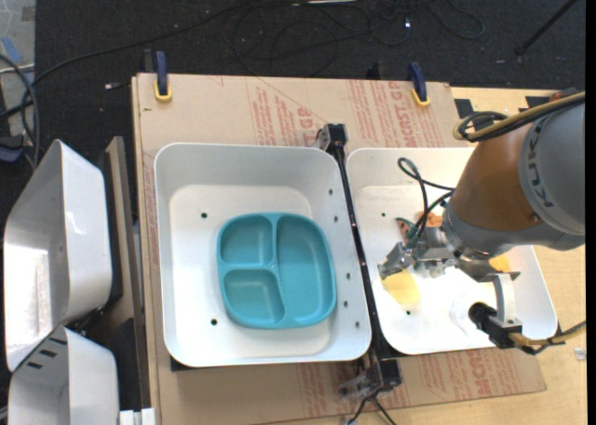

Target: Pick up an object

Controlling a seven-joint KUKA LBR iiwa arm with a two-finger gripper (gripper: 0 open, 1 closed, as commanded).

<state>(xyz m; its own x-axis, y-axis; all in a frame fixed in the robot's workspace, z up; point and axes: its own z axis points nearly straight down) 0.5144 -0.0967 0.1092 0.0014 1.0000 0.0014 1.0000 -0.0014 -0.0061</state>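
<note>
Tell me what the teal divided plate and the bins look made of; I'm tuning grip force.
The plate looks like moulded plastic, matt, with soft rounded ridges between its three compartments. The left bin and right bin look like smooth white plastic, slightly glossy, though coated metal is possible.

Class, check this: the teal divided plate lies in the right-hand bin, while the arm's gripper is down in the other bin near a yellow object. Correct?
Not quite. The camera view shows the teal divided plate in the left bin; the gripper is down in the right bin, beside the yellow object.
</note>
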